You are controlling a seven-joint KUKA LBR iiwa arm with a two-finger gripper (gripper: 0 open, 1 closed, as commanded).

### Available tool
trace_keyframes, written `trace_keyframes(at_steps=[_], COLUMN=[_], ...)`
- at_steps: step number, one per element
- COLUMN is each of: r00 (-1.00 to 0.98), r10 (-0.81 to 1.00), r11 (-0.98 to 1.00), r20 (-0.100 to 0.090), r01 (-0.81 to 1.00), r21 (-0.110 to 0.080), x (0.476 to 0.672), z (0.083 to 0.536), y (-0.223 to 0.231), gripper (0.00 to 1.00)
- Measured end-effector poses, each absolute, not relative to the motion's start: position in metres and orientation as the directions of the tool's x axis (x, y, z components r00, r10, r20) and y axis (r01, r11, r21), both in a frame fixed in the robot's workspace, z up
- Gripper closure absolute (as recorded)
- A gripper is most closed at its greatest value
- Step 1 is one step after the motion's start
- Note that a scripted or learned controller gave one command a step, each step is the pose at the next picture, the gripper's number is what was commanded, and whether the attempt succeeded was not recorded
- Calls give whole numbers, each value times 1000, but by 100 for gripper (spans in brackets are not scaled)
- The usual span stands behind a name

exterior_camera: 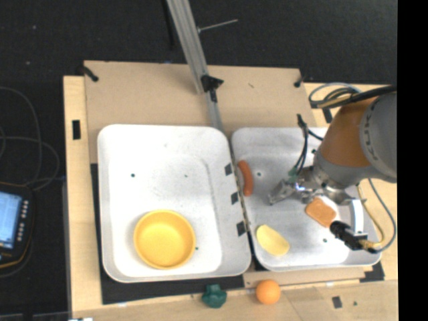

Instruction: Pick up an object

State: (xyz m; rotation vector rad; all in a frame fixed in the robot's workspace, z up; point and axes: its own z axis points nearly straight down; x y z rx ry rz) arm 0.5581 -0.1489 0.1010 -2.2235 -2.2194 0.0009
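Note:
My gripper (282, 194) hangs low over the middle of the right bin (267, 142), below the grey arm's orange band (344, 139). A tan-orange block (321, 211) lies just right of the gripper, partly under the wrist. An orange-red sausage (245, 177) rests against the bin's left wall, a short way left of the gripper. A pale yellow piece (272, 240) lies near the bin's front edge. Nothing shows in the gripper's grasp.
A yellow bowl (164, 239) sits in the front of the left bin (160, 152). An orange ball (268, 291) and a green object (214, 296) lie on the bench in front of the bins. A slanted metal pole (194, 45) rises behind them.

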Motion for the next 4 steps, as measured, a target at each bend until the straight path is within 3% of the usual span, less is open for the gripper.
trace_keyframes(at_steps=[1,3,4], r00=[6,-4,-4], r10=[1000,1000,1000], r11=[-6,4,4], r20=[0,-3,-1], r01=[1000,1000,1000], r21=[3,9,5], x=[559,575,576], z=[112,235,262], y=[-150,-150,-151], gripper=[100,100,100])
